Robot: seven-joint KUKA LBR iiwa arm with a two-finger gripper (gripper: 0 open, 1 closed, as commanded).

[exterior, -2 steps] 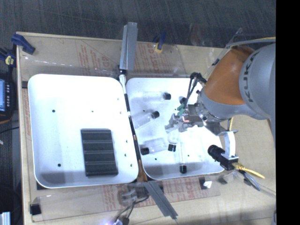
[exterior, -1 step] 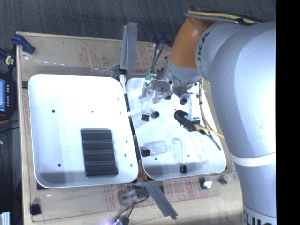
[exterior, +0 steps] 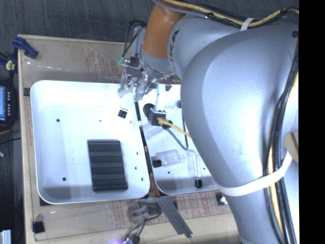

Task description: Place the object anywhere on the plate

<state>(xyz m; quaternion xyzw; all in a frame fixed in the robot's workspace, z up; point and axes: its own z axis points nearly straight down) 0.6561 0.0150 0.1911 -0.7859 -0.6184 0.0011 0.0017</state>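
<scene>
Faint reddish print on the worktop [exterior: 96, 55] behind and left of the pincer [exterior: 127, 93], too blurred to read.

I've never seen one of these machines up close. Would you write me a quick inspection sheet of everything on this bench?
Surface: wooden bench bearing two shallow white bins, left bin and right bin.
Job's things: dark ribbed rectangular plate lying flat in the left bin; small dark object near that bin's upper right, apart from the plate.
Clutter: clear plastic item in the right bin.
End effector: end effector above the left bin's upper right corner; finger state unclear.
Cables: yellow-and-black cable along the arm.
Surroundings: blue clamp at the bench's corner; dark floor.
</scene>
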